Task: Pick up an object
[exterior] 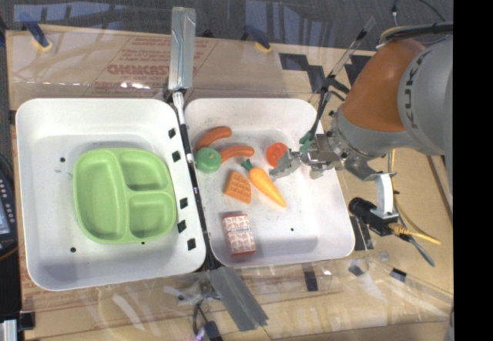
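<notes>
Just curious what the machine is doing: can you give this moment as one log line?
stage: approach | gripper: in right bin, beside tomato and carrot | holding: nothing seen | left bin: green tray

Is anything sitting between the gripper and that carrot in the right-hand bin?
Nothing visible does. The gripper hangs just right of the carrot, with bare bin floor between them. The red tomato-like piece lies close by, just above that gap, and could get nudged.

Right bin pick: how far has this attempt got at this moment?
Done: the arm has reached into the right bin, and the gripper sits low beside the red tomato and carrot. In hand: nothing visibly held. Left: grasping and lifting an item; sausages, waffle and box lie on the bin floor. The green plate sits in the left bin.
</notes>
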`<state>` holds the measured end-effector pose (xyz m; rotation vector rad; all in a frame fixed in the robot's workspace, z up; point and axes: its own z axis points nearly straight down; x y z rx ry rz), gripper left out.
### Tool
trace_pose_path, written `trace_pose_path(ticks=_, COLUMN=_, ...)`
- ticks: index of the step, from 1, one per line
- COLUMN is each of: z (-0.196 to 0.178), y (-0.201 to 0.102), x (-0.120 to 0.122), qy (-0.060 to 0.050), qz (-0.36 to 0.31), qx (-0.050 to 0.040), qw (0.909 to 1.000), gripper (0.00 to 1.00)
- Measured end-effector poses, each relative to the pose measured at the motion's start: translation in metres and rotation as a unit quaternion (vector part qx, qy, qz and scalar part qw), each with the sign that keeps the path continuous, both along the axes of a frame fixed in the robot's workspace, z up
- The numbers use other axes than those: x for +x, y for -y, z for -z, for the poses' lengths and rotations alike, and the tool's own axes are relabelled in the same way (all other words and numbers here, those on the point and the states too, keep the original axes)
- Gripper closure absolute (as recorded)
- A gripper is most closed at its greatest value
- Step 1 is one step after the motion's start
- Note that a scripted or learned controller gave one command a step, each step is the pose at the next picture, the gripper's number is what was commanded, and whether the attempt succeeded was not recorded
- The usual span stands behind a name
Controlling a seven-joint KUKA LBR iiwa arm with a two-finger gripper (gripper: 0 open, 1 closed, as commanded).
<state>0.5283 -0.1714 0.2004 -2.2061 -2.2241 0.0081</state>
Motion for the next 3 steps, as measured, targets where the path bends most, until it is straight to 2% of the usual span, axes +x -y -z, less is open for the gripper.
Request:
trace_pose_path(ticks=1, z=0.104, y=0.004, x=0.019, qy=0.008, qz=-0.076, qx=-0.0024, qw=0.997, gripper=0.0)
trace_pose_path(ticks=2, z=0.104, y=0.003, x=0.016, qy=0.001, qz=-0.079, qx=0.0001, qw=0.9969, gripper=1.0)
trace_pose_path(ticks=3, z=-0.012, y=-0.031, x=0.062, qy=0.002, qz=0.015, qx=-0.0014, qw=0.9999, gripper=1.0)
